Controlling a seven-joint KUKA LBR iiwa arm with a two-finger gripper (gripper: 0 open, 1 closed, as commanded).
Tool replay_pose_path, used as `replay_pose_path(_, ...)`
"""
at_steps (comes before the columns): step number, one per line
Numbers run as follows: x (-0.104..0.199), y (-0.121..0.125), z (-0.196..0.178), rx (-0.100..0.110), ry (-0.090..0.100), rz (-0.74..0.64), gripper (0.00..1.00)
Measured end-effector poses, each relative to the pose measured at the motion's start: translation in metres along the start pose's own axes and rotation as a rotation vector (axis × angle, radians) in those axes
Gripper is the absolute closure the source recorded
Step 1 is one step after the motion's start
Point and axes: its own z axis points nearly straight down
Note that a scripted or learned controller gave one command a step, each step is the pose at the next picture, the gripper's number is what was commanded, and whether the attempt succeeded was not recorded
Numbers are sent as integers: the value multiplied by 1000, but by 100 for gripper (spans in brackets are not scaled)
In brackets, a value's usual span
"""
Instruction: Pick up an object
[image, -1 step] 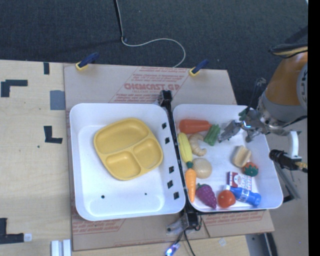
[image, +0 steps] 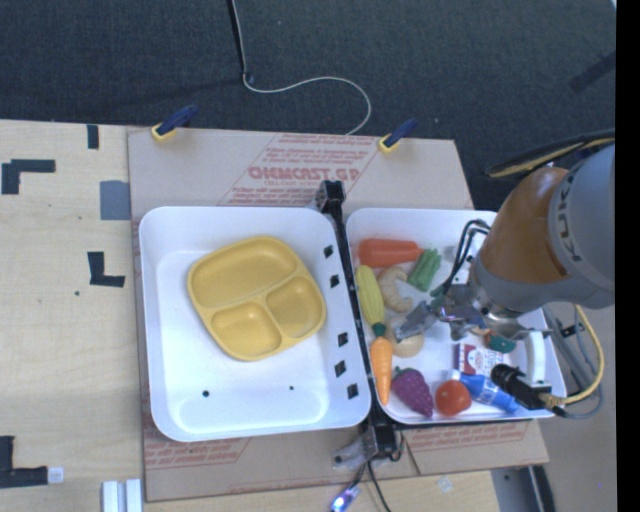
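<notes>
over the right bin (image: 400, 413), the gripper (image: 418, 322) hangs low above the pale piece (image: 400, 296) near the bin's left wall; whether it's open or closed, cannot tell from this camera view. looks like the reach-in step, nothing held yet. next it needs a clean drop onto one item. corn (image: 369, 292) and carrot (image: 381, 368) crowd the left wall, grapes (image: 413, 391) and tomato (image: 452, 398) sit along the near edge. left bin (image: 165, 300) carries a yellow tray (image: 256, 297).

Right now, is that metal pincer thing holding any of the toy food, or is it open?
Pincer: open, holding nothing, low over the right white bin beside the yellow plastic corn cob.
</notes>
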Motion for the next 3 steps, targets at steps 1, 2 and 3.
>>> replay_pose_path(1,82,-29,-65,-13,-1,-8,0)
replay_pose_path(2,77,-29,-71,-8,-4,-1,100)
replay_pose_path(3,154,-23,-123,-15,-3,-7,100)
